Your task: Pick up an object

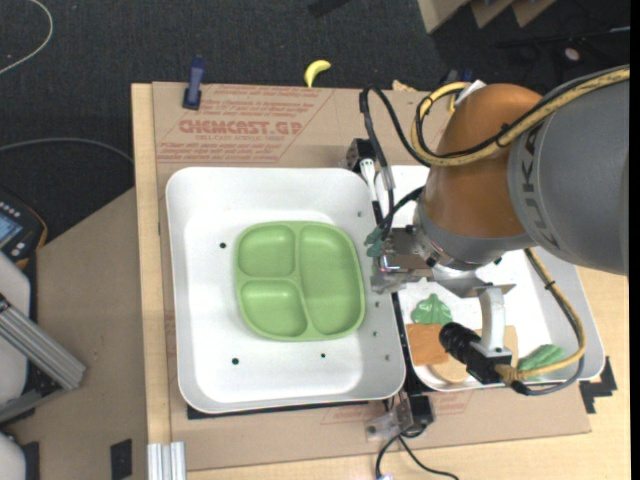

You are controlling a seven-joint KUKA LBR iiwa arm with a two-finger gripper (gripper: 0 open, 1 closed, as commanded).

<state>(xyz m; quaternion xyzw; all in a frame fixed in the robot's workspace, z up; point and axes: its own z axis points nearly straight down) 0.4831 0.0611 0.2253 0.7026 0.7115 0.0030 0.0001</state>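
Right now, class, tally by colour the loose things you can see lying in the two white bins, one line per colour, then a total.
Green: 3, the divided plate, a leafy piece, a long piece
Orange: 1, a flat piece
Total: 4. The arm hides much of the right bin, so more may lie under it.

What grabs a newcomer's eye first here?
The grey arm with its orange band looms over the right bin, covering much of it. Next, the green divided plate lying in the middle of the left bin. Small green and orange items peek out beneath the arm.
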